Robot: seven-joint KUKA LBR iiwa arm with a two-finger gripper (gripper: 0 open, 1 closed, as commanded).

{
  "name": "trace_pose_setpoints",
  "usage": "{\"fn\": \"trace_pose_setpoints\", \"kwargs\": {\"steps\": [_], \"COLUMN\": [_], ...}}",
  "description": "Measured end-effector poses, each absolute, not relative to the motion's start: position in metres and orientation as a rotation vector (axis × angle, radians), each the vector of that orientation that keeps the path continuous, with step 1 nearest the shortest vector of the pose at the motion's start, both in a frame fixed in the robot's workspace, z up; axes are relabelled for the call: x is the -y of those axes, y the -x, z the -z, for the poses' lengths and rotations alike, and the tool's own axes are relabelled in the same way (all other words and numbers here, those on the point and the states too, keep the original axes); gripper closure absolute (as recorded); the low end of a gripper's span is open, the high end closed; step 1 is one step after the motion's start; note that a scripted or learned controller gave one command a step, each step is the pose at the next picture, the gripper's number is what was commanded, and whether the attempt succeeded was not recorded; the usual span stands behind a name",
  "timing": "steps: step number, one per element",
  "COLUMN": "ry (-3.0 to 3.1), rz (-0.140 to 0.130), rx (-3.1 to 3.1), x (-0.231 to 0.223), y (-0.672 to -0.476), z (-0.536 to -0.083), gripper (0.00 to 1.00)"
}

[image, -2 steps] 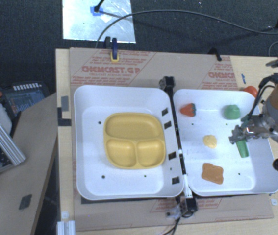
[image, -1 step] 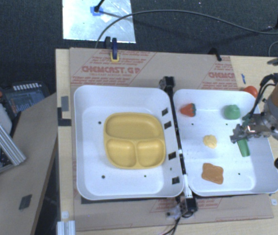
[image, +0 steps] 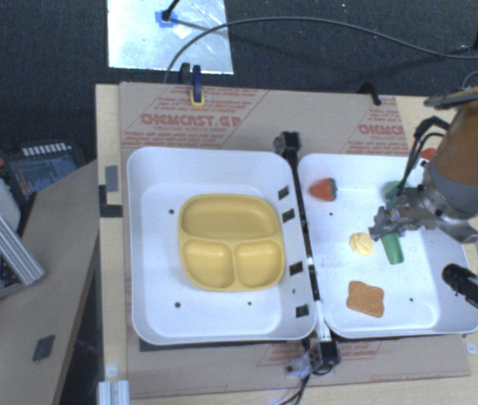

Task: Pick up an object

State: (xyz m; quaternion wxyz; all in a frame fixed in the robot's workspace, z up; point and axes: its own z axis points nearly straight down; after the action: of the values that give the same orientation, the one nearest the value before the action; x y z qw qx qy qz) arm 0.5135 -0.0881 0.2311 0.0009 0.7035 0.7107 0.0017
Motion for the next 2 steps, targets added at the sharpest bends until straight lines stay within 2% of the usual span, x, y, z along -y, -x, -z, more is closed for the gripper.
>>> {"fn": "trace_pose_setpoints", "kwargs": {"steps": [1,2], "ry": [-2.21,-2.213], "rz": [-0.003,-0.002], "rx": [-2.23,-2.231], "x": [0.033,-0.016], "y": [-0.521,-0.524], "z": [-0.239,-0.224], "gripper": [1.0,1.0]}}
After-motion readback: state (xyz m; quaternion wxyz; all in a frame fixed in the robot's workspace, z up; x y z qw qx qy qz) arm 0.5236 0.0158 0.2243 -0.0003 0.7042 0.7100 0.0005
